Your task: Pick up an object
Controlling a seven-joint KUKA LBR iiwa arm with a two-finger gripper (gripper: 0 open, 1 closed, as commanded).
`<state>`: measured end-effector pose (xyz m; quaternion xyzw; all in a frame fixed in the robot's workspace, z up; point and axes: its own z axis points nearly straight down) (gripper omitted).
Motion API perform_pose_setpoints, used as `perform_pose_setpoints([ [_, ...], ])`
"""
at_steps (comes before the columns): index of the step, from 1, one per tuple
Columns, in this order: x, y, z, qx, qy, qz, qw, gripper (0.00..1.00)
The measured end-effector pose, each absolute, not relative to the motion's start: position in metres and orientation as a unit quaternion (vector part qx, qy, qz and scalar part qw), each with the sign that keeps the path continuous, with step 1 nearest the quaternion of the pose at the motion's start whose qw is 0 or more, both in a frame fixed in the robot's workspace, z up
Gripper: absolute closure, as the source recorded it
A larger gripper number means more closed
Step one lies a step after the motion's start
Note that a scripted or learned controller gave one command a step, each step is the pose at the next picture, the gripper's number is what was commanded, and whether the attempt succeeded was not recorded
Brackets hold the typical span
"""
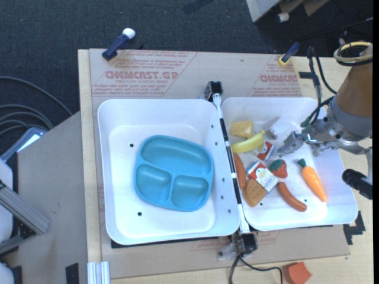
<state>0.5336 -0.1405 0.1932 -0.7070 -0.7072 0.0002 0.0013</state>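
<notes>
Even, bright overhead light. White bins (118, 218) near blown out, slight glare on the blue tray (173, 173). Shadows soft and short. Dark floor (47, 28) at far left underexposed. Focus mostly sharp; arm (355, 99) at right a bit soft.

the worktop (148, 76), pale board printed with red lettering, carries two white bins touching side by side: the left bin (112, 158) and the right bin (296, 215). a blue clamp (117, 44) grips its far edge.
</notes>
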Motion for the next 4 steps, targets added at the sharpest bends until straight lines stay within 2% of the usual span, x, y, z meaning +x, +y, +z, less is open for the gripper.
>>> perform_pose_setpoints([
  [1, 0.536, -0.167, 0.084, -0.707, -0.707, 0.0002, 0.0, 0.0],
  [2, 0.536, -0.167, 0.094, -0.707, -0.707, -0.0001, 0.0, 1.0],
  [3, 0.595, -0.126, 0.188, -0.707, -0.708, -0.0008, -0.001, 1.0],
  [4, 0.602, -0.068, 0.248, -0.707, -0.708, -0.0006, 0.0, 1.0],
])
